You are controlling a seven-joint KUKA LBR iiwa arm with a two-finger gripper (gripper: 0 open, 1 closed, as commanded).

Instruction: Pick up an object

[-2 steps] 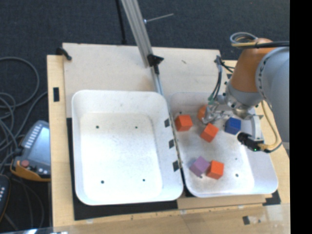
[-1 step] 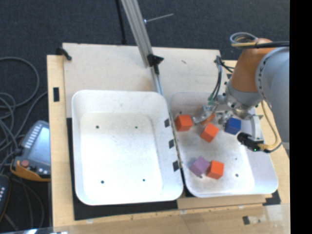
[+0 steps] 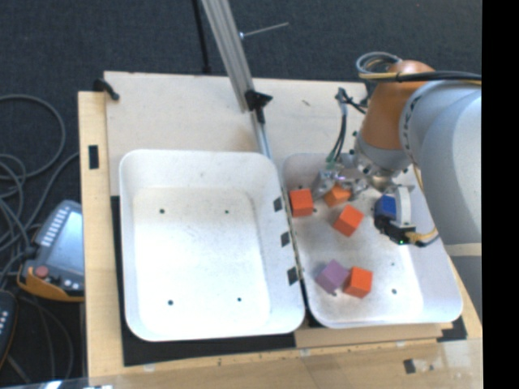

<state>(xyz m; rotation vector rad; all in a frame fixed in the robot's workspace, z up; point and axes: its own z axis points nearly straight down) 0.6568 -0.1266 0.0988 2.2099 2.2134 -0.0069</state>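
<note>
Five little blocks are sitting in the right bin [image 3: 438,298], and the left bin [image 3: 130,168] is lying just beside it, touching along the middle. I am the gripper [image 3: 347,181], and I am hanging low over the far part of the right bin, because that is where a small orange block [image 3: 337,194] is lying, right under my tip. I think I am going for that one, since it is the closest to me. I cannot tell if I am set wide or narrow, as my own body is hiding that part, so I am not saying that I am holding anything. Just to the left, a far orange block [image 3: 301,203] is resting by the bin wall. A middle orange block [image 3: 348,220] is sitting a bit nearer than me. At the near side, a purple block [image 3: 331,275] and a near orange block [image 3: 358,281] are touching each other. A blue piece [image 3: 386,207] is showing to my right, and I cannot tell if it is a block or part of me.
</note>
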